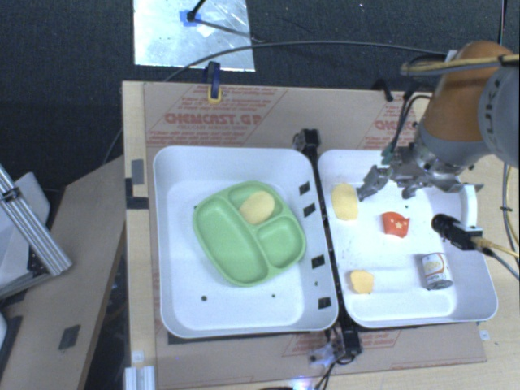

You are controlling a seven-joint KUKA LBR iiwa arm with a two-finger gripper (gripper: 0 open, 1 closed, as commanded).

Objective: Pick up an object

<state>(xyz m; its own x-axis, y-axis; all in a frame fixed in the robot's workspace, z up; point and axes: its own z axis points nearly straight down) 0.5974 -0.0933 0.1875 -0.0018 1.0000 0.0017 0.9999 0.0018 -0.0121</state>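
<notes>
Nearest, in the right bin (479, 303): a small yellow piece (361, 281) and a tin can (436, 270), loose and apart, easy to single out. Further in, a red piece (396, 223) and a yellow block (345, 202), likely the nearest pick. Just beyond, hanging over the bin's far part, the claw (396, 179), spread and pinching nothing. Leftward, a green divided tray (236, 254) in the left bin (175, 299), cradling a yellow lump (258, 207).
</notes>
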